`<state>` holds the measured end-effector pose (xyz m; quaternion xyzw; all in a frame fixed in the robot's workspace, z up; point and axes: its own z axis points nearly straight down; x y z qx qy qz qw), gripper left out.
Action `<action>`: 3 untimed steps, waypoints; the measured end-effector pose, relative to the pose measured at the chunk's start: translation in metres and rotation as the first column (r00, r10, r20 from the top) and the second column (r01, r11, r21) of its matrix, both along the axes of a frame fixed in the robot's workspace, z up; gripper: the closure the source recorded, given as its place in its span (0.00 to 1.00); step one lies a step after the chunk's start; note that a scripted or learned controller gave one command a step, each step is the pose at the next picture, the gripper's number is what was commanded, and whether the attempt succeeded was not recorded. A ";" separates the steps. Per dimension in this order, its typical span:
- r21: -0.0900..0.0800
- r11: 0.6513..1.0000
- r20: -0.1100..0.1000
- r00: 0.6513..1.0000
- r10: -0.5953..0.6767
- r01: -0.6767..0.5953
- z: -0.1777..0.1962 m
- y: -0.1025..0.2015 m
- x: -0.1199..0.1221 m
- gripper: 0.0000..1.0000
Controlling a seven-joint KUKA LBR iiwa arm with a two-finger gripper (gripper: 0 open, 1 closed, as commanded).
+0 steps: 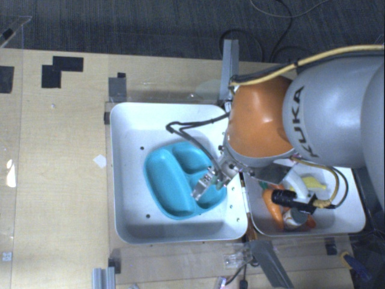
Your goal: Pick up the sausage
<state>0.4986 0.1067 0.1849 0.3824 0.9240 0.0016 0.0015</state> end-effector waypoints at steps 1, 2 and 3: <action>-0.003 0.897 0.005 0.897 0.441 -0.441 0.080 0.017 -0.010 0.00; -0.004 0.832 0.007 0.832 0.554 -0.554 0.174 0.073 -0.011 0.00; -0.005 0.735 0.007 0.735 0.678 -0.678 0.252 0.129 -0.011 0.00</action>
